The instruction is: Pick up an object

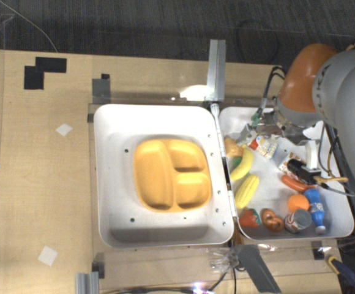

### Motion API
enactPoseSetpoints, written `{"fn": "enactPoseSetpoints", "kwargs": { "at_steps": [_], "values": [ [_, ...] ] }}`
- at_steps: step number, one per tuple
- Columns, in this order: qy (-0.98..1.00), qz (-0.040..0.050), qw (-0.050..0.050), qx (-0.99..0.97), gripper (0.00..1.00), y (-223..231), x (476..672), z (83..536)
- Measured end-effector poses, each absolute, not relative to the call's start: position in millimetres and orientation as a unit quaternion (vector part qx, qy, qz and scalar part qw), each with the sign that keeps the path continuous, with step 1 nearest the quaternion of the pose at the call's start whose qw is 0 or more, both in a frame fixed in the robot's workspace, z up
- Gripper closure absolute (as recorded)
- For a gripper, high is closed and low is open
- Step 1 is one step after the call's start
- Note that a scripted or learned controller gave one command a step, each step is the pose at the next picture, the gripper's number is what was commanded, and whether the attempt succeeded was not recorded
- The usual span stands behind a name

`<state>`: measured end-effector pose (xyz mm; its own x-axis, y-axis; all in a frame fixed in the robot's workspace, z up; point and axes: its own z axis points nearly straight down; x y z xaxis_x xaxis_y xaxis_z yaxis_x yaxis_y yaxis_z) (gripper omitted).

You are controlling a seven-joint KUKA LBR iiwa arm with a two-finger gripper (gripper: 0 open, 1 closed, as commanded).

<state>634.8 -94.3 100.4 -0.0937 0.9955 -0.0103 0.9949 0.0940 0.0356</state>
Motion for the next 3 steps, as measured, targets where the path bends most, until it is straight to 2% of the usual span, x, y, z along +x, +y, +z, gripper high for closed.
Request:
{"fn": "enactPoseSetpoints", "kwargs": {
  "at_steps": [1,2,3],
  "values": [
    [0.723,0.0083,0.012,0.691,0.0,-126,677.3,99],
    [0.738,0.0065,0.016,0.675,0.0,-175,623.2,99],
    [0.831,0.0034,0.006,0.556,0.0,-128,672.2,176]
  ]
}}
